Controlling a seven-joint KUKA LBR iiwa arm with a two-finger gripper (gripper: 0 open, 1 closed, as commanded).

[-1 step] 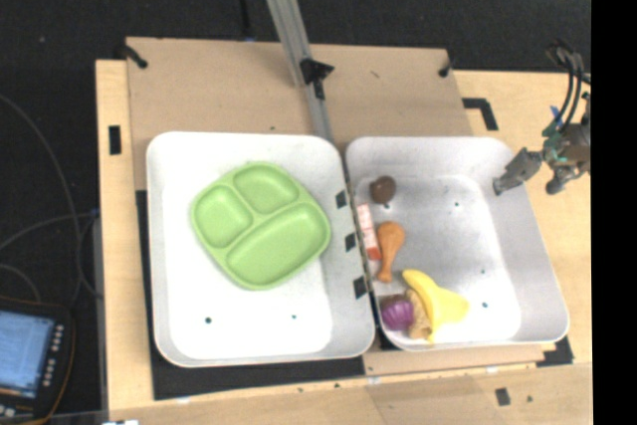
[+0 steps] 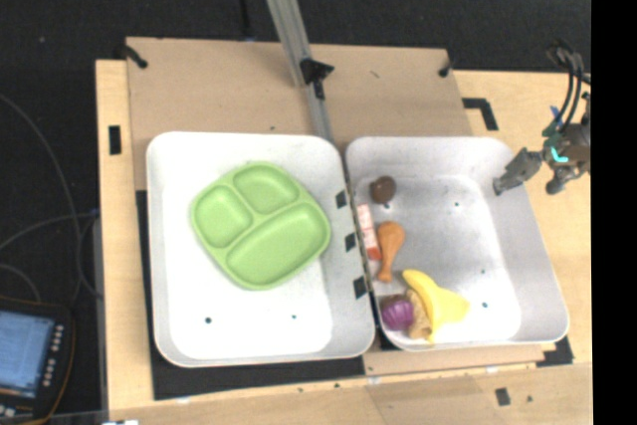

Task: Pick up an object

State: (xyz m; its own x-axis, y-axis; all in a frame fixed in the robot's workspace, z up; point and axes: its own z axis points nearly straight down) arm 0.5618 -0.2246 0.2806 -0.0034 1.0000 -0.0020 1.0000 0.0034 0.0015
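My gripper hovers at the right bin's upper right rim, its fingers spread open with nothing between them. Several small items lie along that bin's left side. A brown ball-like piece lies at the top, and below it a red and white packet rests against the left wall beside an orange drumstick. A yellow banana and a purple item sit in the lower left corner. All of them are well to the left of the gripper.
The left bin holds a green divided plate. A metal pole slants up from between the bins. A dark device sits off the bench at the lower left.
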